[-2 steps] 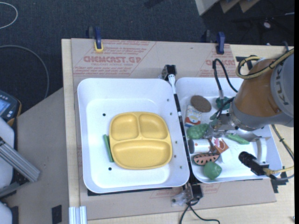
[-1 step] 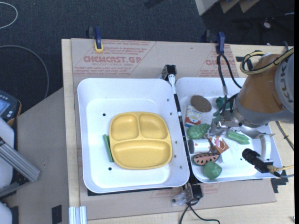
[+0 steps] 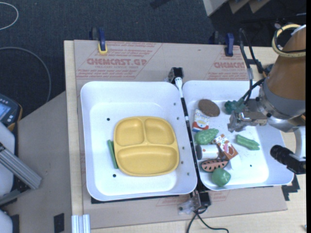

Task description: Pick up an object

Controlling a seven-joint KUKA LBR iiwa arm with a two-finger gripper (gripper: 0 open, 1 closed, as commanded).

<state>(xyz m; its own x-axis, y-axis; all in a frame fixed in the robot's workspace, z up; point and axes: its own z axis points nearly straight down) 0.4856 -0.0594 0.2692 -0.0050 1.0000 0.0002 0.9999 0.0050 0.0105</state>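
The gripper (image 3: 238,122) hangs over the upper right part of the right bin (image 3: 277,176); whether it is open or closed, or has hold of anything, cannot be told. Toy food lies clustered at that bin's left: a brown disc (image 3: 209,107), a green pea pod (image 3: 247,141) and a watermelon slice (image 3: 214,165). The left bin (image 3: 97,130) carries a yellow divided plate (image 3: 146,146).

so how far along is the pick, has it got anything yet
Nothing looks picked yet. The end effector hangs over the right bin, between the brown oval piece and the green pod, with no item visibly held. The yellow divided plate sits in the left bin. Still left: closing on one item in the right bin and lifting it.
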